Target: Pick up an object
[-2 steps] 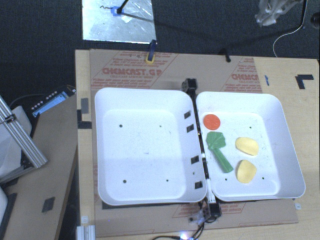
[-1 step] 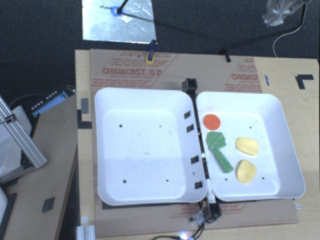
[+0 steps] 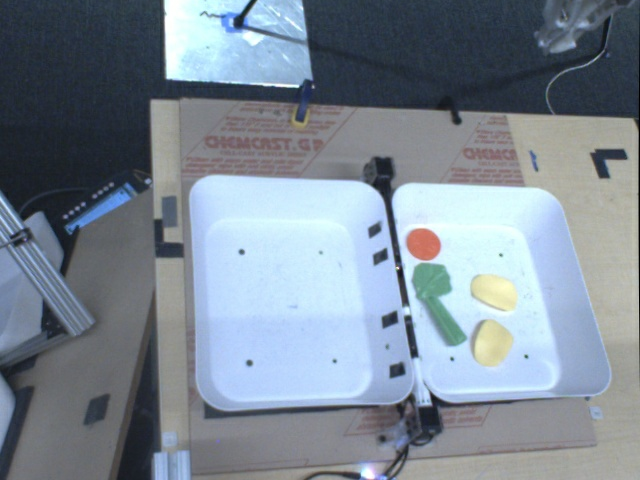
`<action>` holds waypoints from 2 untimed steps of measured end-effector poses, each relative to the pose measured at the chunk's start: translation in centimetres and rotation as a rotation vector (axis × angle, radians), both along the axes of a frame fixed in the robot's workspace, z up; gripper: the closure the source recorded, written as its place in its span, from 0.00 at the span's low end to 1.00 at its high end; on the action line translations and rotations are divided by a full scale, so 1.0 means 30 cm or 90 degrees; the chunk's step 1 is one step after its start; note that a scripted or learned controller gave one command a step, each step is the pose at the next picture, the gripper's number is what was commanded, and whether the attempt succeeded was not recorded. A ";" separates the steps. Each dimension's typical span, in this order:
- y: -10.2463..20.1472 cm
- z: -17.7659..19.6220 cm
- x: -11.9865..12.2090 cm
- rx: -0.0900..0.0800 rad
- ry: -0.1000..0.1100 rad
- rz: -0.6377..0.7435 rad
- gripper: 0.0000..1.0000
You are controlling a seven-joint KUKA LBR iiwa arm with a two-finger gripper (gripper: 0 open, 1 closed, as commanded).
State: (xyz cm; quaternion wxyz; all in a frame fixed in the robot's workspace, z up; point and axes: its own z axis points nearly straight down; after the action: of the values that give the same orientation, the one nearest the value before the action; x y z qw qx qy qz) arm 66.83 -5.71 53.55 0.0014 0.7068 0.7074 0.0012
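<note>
Objects for picking are seen lying loose in the right bin (image 3: 560,268): an orange disc (image 3: 423,243) near the divider, a green piece (image 3: 438,300) just below it, and two yellow pieces, one (image 3: 494,292) to the right of the green piece and another (image 3: 492,343) below that; the left bin (image 3: 290,298) is set just beside it on the bench (image 3: 430,133). Nothing is judged to have been lifted yet; the whole task, from approach to grasp and raise, is taken to be left. The gripper (image 3: 572,16) is seen blurred at the upper right corner, well apart from the bins and from every object; whether it is wide or narrow cannot be told, and nothing is seen held in it.
</note>
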 end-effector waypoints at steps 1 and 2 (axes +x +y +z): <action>-0.035 0.000 0.000 0.000 0.000 0.000 1.00; -0.071 0.000 0.000 0.000 0.000 0.000 1.00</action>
State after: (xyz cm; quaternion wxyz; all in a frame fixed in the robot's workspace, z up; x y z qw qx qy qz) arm 66.83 -7.83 53.55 0.0015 0.7069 0.7073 0.0010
